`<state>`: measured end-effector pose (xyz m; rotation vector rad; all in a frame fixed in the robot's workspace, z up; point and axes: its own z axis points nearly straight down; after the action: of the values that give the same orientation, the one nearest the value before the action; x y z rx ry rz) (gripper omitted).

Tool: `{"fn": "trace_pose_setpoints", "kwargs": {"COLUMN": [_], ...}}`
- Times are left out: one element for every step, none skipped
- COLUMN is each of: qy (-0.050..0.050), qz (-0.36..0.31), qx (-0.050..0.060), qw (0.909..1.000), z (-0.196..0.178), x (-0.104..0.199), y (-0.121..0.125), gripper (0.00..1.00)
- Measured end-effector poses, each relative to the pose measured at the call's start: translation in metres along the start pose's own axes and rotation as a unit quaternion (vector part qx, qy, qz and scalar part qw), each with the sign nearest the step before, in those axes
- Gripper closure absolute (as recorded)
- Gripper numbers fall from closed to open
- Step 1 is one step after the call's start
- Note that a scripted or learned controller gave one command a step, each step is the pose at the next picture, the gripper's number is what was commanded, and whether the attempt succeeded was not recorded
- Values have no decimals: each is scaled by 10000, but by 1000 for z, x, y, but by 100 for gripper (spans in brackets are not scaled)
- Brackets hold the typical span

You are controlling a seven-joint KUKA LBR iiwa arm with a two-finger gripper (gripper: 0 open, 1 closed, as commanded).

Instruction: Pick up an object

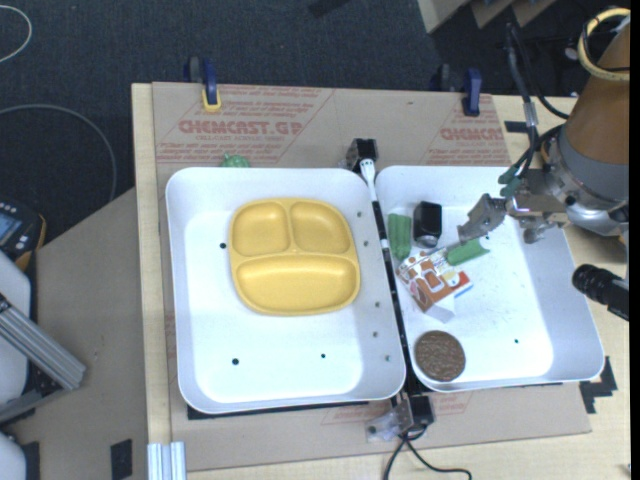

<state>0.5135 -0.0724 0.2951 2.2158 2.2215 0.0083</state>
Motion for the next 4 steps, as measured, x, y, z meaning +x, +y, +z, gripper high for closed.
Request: {"fn": "trace_pose_setpoints", "kwargs": {"qy": [-10,-1,-2,-7], "qz": [7,-15,-12,23], "qx": [14,-40,-41,126], "qw": [10000,10000,10000,9999], "z": [-5,-131,-230,-32], "x": [-1,33,67,66], "y": [3,-33,-32,-36], "gripper": [100,100,100,100]}}
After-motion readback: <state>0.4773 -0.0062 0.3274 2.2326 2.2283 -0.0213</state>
